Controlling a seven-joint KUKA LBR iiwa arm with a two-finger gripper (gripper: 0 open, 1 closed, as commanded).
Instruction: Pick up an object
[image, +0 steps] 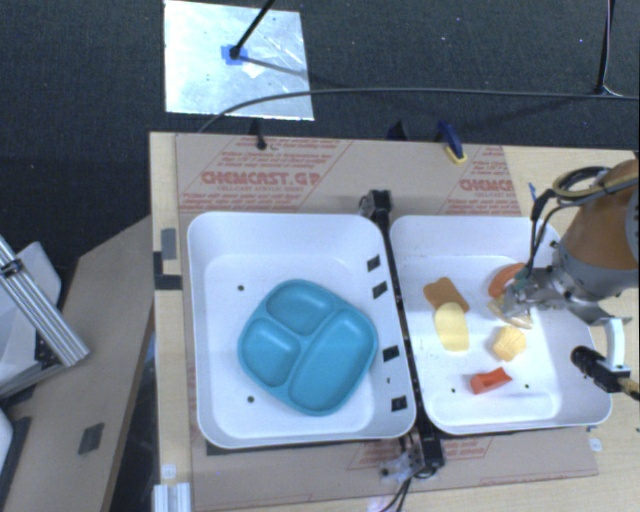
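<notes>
hovering claw (520, 300) in right bin (470, 415), grip unclear, orange piece (503, 278) touching it, yellow chunk (508, 344) just below

We see two white bins side by side: the left bin (215, 300) holds a blue divided plate (307, 345), and the right bin (470, 415) holds a brown piece (444, 292), a pale yellow block (451, 327), a yellow chunk (508, 343) and a small red piece (490, 380). The gripper (518, 300) (fingers too blurred to read) sits low beside an orange object (502, 277).
</notes>
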